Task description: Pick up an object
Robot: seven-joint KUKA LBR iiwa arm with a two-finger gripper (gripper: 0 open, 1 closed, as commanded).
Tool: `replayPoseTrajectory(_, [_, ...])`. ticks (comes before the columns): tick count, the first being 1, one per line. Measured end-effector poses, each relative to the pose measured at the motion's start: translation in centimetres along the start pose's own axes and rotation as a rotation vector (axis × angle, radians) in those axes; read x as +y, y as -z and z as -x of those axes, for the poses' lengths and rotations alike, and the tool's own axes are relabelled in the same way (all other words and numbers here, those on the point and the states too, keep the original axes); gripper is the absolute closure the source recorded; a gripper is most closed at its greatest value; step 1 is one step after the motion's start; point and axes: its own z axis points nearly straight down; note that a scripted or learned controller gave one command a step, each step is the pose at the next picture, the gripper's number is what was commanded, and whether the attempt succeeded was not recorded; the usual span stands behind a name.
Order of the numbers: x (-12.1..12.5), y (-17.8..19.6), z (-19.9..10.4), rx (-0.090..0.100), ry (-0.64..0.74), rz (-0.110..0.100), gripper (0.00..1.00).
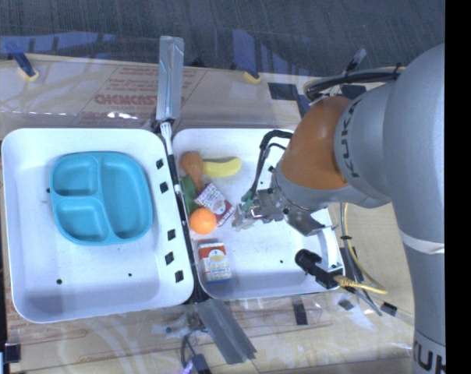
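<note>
Gripper (pixel 245 213) sits low in the right white plastic bin (pixel 255 287), pointing toward the object cluster along the bin's left wall; too small and cluttered to tell how far it is spread, and nothing visibly caught in it. Just beside its tip: small red-and-white snack packet (pixel 214 199), lying flat and tilted. Round orange fruit (pixel 203 221) touches or nearly touches the packet's lower edge. Behind those, tan pear-shaped item (pixel 192 164) next to yellow banana (pixel 223 167), with a green piece (pixel 189 188) squeezed against the wall. Nearer the front, orange-and-white small carton (pixel 214 261) lies apart from the rest. Left white plastic bin (pixel 21 287) holds a blue divided plastic tray (pixel 101 196), well apart from the arm.

No target named, so any item counts; the packet looks nearest.

Risks, as I judge them: flat packet gives little to pinch, so a closing grip could slide over it. Tight packing means the tip may nudge the orange, which would roll. Things hard against the wall leave no room for one side of the grip. Grey arm with orange band (pixel 321 150) blocks much of the bin's right side.
</note>
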Motion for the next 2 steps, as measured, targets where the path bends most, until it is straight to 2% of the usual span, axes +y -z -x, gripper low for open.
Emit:
replayPoseTrajectory(1, [-4.25, -4.29, 0.02, 0.002, -0.045, 0.002, 1.00])
replayPoseTrajectory(2, [-4.20, -4.23, 0.11, 0.000, -0.046, 0.005, 0.00])
